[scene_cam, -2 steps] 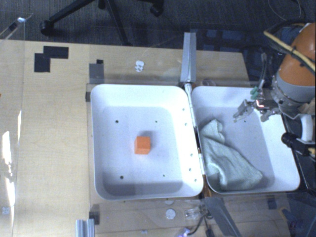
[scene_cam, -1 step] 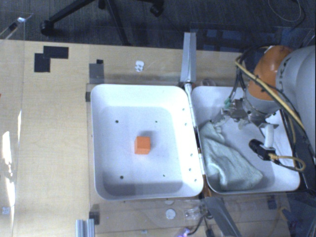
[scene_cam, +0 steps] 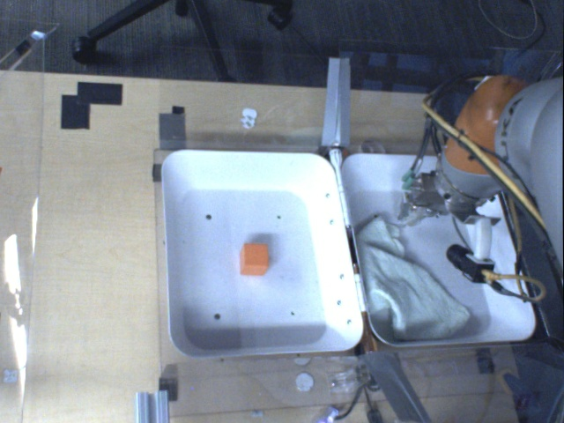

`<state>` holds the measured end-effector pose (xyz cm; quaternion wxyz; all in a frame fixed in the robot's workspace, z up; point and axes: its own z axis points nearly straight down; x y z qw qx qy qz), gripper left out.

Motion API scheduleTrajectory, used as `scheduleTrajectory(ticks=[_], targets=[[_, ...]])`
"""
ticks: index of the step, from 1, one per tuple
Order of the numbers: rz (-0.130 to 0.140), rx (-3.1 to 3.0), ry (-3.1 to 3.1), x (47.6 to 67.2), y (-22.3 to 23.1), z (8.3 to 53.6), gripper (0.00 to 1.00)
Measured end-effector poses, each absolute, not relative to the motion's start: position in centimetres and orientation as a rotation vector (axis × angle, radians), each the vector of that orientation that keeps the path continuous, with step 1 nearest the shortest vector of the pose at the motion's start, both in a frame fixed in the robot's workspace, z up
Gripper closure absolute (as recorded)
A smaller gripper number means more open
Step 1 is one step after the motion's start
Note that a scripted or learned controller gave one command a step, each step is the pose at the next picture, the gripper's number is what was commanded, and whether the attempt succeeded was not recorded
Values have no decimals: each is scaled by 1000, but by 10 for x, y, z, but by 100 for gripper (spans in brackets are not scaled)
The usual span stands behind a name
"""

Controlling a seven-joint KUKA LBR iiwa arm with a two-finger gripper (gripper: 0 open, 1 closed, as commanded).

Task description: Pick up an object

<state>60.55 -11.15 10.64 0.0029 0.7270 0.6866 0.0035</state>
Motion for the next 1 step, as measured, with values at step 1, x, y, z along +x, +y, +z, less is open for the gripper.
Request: scheduleTrajectory(ticks=[1], targets=[[6,2247,2188,667,-72,222,100]])
